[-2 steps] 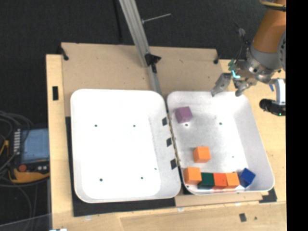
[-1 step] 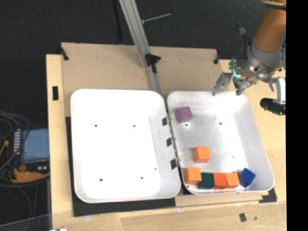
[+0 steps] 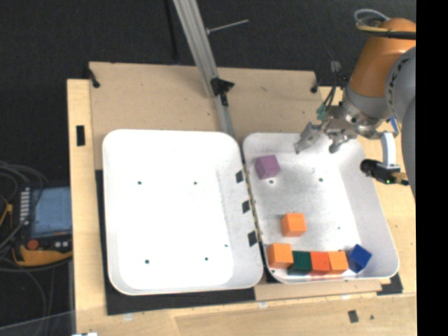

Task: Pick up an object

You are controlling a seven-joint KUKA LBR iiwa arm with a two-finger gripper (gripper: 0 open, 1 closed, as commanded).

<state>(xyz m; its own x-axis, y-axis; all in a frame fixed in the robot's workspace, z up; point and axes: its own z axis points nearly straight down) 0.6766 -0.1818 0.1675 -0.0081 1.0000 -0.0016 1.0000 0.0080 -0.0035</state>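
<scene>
My gripper (image 3: 320, 143) hangs over the far edge of the right bin (image 3: 364, 194), fingers spread apart and nothing between them. A purple cube (image 3: 267, 166) lies in that bin's far left corner, to the left of the gripper. An orange cube (image 3: 293, 223) sits alone near the bin's middle. Along the near wall runs a row of cubes: orange (image 3: 281, 255), green (image 3: 302, 262), orange (image 3: 320, 262), orange (image 3: 338, 260) and blue (image 3: 359, 257).
The left bin (image 3: 175, 208) lies beside the right one, with small clips along the shared edge. A slanted metal pole (image 3: 203, 47) rises from behind the bins. A blue device with cables (image 3: 42, 219) sits off the bench at the left.
</scene>
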